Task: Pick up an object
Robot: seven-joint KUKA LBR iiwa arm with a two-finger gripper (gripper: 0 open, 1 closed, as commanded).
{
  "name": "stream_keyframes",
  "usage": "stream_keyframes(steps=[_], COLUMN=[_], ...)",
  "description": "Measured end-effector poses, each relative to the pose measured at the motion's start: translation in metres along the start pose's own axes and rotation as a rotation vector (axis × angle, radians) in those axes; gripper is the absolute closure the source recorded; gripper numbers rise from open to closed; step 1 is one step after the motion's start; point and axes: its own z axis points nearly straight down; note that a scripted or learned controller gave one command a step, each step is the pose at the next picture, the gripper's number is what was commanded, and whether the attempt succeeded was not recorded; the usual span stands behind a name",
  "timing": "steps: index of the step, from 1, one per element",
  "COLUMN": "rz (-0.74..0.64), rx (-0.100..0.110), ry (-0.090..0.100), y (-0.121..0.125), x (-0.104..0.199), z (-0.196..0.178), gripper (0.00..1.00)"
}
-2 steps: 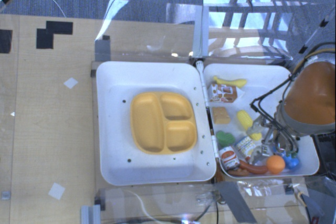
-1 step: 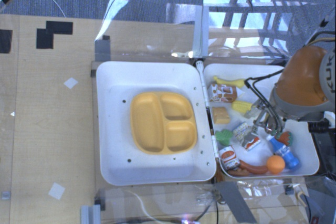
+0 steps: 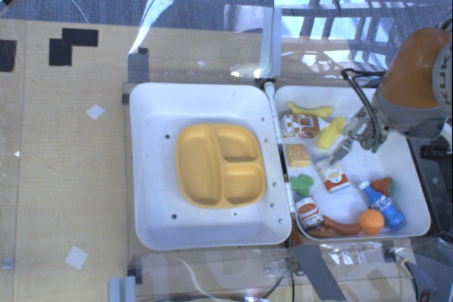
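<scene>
A small white carton (image 3: 331,176) with a red end is seen lying tilted in the right bin (image 3: 417,173), near its middle, just beside a cheese block (image 3: 298,155) and below a yellow corn cob (image 3: 330,132).

Left bin: the shallow white plastic left bin (image 3: 148,173) is sitting on the bench (image 3: 64,152), holding the yellow three-compartment plastic tray (image 3: 219,165) at its middle.
Right bin: the shallow white plastic right bin (image 3: 410,173) is lying just beside it.
Far side: the yellow toy banana (image 3: 309,109) is lying behind the small printed carton (image 3: 299,126).
Near side: the orange ball (image 3: 371,221) is sitting beside the blue plastic bottle (image 3: 381,204).
Arm: the grey arm's gripper (image 3: 347,145) is hanging over the red-and-white packet (image 3: 333,177).
</scene>
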Motion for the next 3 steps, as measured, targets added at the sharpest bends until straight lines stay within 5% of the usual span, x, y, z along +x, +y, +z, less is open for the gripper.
stream_keyframes(steps=[1,2,3], rz=[0.002,-0.156,-0.314], rx=[0.003,0.015,-0.001], ry=[-0.004,-0.002,0.006], y=[0.045,0.050,0.031], x=[-0.054,-0.053,-0.068], z=[0.021,0.021,0.021], gripper=[0.00,0.00,0.00])
